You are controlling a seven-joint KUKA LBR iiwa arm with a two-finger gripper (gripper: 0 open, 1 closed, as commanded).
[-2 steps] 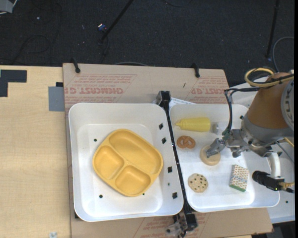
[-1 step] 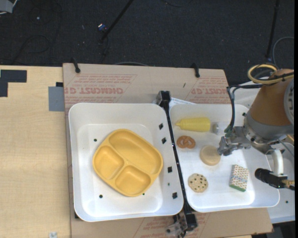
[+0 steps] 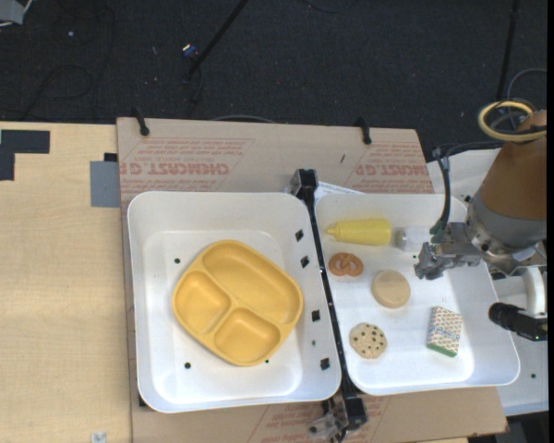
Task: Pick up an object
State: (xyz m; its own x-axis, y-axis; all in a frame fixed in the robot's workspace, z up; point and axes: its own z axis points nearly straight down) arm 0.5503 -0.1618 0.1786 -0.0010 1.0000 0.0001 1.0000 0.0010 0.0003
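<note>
1. The gripper (image 3: 431,261) hangs over the right bin (image 3: 485,363); whether it is released or clenched cannot be told.
2. That bin holds a yellow bottle (image 3: 359,232), pretzel (image 3: 345,266), round tan piece (image 3: 391,289), cookie (image 3: 368,341) and small box (image 3: 445,330).
3. The left bin (image 3: 152,220) holds a yellow tray (image 3: 237,301).

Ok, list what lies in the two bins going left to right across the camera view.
Yellow divided tray → pretzel → chocolate-chip cookie → round tan disc → green patterned packet. The yellow bottle overlaps several of these sideways, so it is left out.
</note>
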